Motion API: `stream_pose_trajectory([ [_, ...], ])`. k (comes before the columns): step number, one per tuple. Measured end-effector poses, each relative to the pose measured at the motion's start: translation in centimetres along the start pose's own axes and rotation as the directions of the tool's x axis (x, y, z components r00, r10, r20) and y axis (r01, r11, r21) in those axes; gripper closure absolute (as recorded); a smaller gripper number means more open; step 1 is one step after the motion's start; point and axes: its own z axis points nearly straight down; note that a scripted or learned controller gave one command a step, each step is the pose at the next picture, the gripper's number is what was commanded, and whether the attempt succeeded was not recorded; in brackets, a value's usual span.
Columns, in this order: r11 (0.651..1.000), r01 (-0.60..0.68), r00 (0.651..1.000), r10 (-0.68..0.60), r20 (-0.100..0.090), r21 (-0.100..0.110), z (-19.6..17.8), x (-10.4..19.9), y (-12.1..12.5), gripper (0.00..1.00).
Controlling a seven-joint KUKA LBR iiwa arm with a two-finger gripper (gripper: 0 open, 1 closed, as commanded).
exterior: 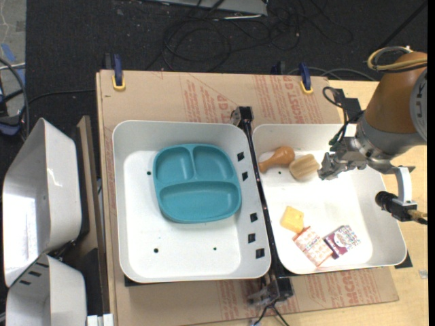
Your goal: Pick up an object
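- Pincer [329, 169] hovers in the right bin [380, 202], near its far edge; whether it is wide or narrow, I cannot tell.
- Tan rounded block [304, 166] lies just beside it: probably light, stiff, smooth; best gripped across its short sides.

Shallow white left bin [132, 250] holds a teal three-compartment plastic plate [197, 184]. Both bins sit on a tan cardboard-covered bench [170, 90], yellow clamps [119, 80] at its far edge. Black cables [204, 36] on dark floor behind.
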Motion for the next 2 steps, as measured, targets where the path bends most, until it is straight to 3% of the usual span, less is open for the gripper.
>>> stream_pose_trajectory([
  [2, 1.000, 0.001, 1.000, -0.001, 0.001, 0.000, -8.2, -0.7, -0.1, 1.00],
])
